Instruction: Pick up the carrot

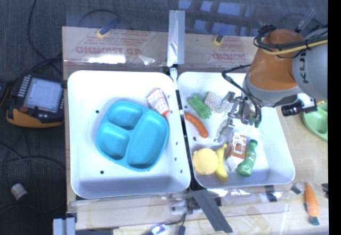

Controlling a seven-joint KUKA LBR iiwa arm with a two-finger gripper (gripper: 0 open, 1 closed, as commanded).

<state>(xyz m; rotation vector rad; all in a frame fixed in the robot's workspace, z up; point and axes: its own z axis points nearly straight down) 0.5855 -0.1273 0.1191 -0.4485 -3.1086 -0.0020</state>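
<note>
The carrot (pixel 196 124), a small orange stick, lies slantwise in the right bin (pixel 285 162) near its left wall. My gripper (pixel 225 115) hangs over the middle of that bin, to the right of the carrot and apart from it. It is open, with nothing between its fingers. One metal finger (pixel 224 134) points down-left toward the yellow items.
Around the carrot lie a green vegetable (pixel 199 105), a white patterned packet (pixel 213 100), a lemon (pixel 205 161), a banana (pixel 221 169), a small box (pixel 238 146) and a green bottle (pixel 246 158). The left bin (pixel 85 175) bears a blue divided plate (pixel 132 134) and a red-white packet (pixel 157 100). A second carrot-like toy (pixel 311 203) lies on the bench.
</note>
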